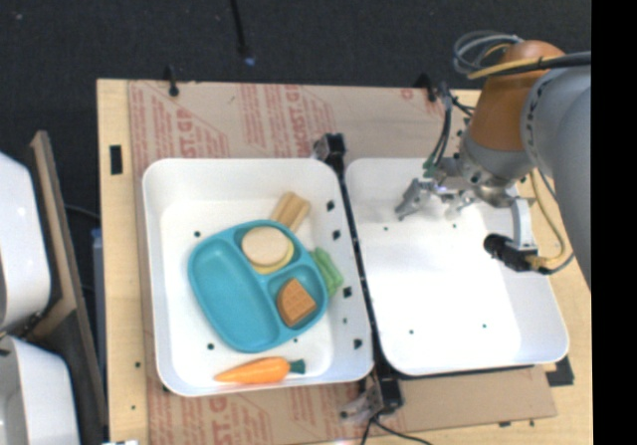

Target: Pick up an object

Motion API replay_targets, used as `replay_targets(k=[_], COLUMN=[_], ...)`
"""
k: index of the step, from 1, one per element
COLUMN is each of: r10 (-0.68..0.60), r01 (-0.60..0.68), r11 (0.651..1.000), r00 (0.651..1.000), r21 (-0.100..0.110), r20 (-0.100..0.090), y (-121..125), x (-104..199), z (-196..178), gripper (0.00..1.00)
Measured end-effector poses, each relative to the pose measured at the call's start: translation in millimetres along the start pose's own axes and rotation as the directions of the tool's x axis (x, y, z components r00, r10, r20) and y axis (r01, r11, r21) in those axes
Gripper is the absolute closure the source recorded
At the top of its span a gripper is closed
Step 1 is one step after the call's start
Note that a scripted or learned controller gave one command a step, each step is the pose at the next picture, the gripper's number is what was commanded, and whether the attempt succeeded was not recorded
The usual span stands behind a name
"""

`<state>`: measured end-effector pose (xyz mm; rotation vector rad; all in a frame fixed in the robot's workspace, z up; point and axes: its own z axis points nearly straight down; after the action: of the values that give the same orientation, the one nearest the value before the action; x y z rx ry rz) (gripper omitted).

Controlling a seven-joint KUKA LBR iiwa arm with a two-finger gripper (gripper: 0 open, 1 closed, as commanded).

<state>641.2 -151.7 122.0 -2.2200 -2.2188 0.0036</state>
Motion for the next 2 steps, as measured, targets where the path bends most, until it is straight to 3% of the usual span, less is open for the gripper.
replay_targets(k=[1,2], r10=[0.001,0.0], r01=[-0.001,0.0], r11=[1.0,1.0], r00=[1.0,1.0], r21=[-0.006,-0.009], r20=[0.001,0.001], y=[1.4,-1.0], x=[-1.2,-1.2], z=[-13.7,-76.9], gripper=[1.0,1.0])
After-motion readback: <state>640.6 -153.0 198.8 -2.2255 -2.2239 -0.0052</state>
